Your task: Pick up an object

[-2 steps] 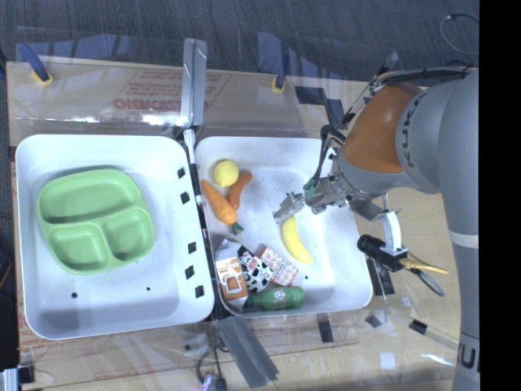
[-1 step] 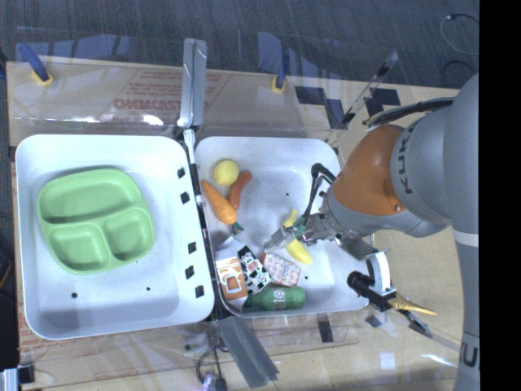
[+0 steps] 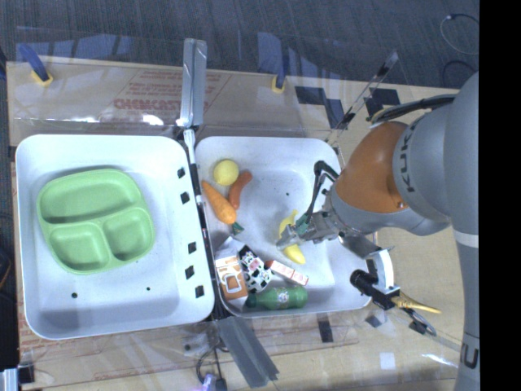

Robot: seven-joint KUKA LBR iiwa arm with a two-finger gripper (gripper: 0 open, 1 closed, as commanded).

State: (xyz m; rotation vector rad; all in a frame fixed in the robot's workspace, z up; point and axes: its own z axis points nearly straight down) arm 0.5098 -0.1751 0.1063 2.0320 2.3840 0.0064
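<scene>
My gripper [image 3: 291, 235] is low in the right bin [image 3: 269, 149], near its middle right, right over a yellow banana-shaped toy [image 3: 294, 254]. Yellow pieces show just above and just below the gripper tip. The view does not show whether the toy is held. A yellow lemon [image 3: 225, 171] and two orange carrots [image 3: 220, 204] [image 3: 240, 186] lie in the bin's far left part. Near the front edge lie a black-and-white cow toy [image 3: 255, 272], a small orange-and-white box [image 3: 231, 282], a red-and-white packet [image 3: 289, 274] and a green cucumber [image 3: 278, 298].
The left bin [image 3: 49, 308] holds a green divided plate [image 3: 96, 218]. A grey divider [image 3: 194, 218] separates the two bins. The arm's orange band [image 3: 370, 177] and grey wrist hang over the right bin's right wall.
</scene>
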